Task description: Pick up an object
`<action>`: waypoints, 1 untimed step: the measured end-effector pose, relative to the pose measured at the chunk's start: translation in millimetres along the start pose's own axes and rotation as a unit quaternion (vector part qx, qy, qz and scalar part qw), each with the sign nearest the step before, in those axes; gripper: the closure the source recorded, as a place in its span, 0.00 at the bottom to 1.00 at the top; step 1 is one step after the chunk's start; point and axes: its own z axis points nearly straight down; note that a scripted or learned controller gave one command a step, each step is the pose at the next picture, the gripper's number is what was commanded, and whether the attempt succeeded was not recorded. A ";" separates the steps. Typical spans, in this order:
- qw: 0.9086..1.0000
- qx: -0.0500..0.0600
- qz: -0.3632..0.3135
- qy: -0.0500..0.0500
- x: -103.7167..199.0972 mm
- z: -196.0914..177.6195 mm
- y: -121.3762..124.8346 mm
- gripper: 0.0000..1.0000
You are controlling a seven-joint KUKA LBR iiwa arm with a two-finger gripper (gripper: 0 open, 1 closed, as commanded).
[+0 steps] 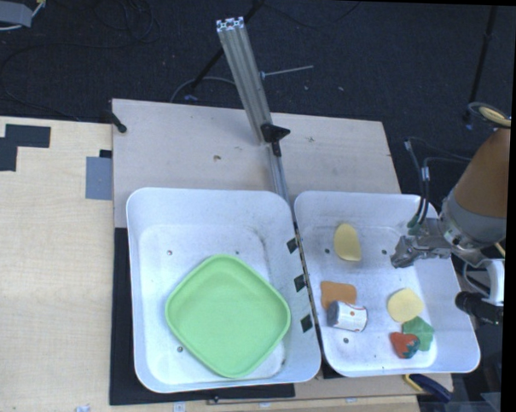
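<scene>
The end effector (pixel 405 253) hung low over the right bin (pixel 379 360), near that bin's right wall, with nothing seen between its fingers; whether they stood apart or together could not be told. A pale yellow piece (pixel 348 242) lay in the right bin to the left of the end effector, apart from it. Nearer the bin's front lay an orange block (pixel 339 292) touching a small white cylinder (pixel 350 316), a yellow round piece (pixel 405 305), and a green and red object (pixel 412 336). Beside the right bin, the left bin (pixel 155 213) held a green plate (pixel 228 315). Both bins rested on the tabletop (pixel 201 147).
</scene>
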 end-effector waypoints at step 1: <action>1.000 0.000 0.000 0.000 -0.6 -50.0 1.1 1.00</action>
